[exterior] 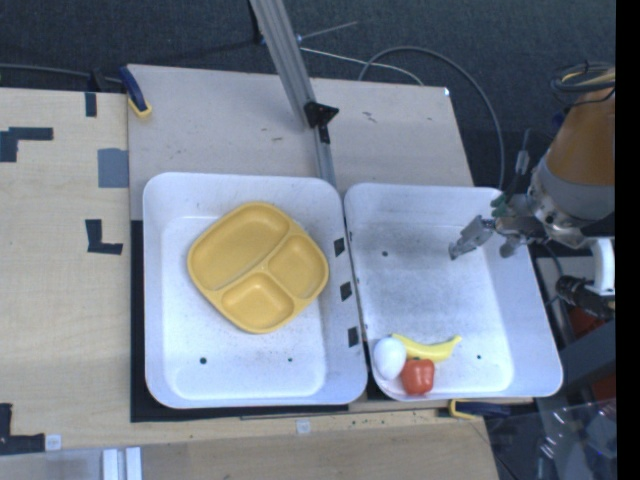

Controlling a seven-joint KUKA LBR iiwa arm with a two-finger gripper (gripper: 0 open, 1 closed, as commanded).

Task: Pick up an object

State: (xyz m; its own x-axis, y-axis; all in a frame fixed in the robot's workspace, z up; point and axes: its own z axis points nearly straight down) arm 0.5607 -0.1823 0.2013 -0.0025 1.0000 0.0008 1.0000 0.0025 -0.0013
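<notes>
A blue-and-yellow clamp (135, 92) is gripping the bench's far-left corner, and a grey metal pole (290, 63) is slanting down to the seam between the two bins. The left bin (160, 268) is holding a yellow divided plate (258, 265), lying flat and turned at an angle, its three compartments bare. The right bin (520, 328) is keeping its contents huddled in the near-left corner: a white egg-shaped object (388, 357), a red tomato-like piece (419, 375) touching it on its right, and a yellow banana (430, 347) lying just behind both, its long axis running left to right with the right tip curling upward. Nothing is sitting between this cluster and the open bin floor. The gripper (485, 239) is hanging over the right bin's far-right part, well apart from the fruit; its fingers (467, 239) are standing spread and pinching nothing.
</notes>
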